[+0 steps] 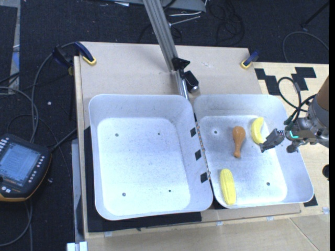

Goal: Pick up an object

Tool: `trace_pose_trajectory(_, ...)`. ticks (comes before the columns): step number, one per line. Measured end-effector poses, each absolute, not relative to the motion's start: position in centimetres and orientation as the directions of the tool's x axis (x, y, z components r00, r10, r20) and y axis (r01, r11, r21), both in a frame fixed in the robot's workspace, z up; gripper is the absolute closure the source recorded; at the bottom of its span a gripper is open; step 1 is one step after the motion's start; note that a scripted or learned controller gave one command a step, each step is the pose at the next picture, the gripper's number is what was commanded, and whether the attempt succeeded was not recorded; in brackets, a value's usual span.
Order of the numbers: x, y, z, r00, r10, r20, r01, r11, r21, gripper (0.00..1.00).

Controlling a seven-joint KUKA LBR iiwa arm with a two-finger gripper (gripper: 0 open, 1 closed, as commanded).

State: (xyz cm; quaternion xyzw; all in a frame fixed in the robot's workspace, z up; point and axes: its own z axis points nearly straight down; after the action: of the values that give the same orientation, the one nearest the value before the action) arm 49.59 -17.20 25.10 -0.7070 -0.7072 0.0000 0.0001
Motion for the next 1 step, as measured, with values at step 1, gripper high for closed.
trace_pose_trajectory(1,49.59,-17.20,25.09,0.000,1.000,0.000,1.000,0.000,0.000,0.00)
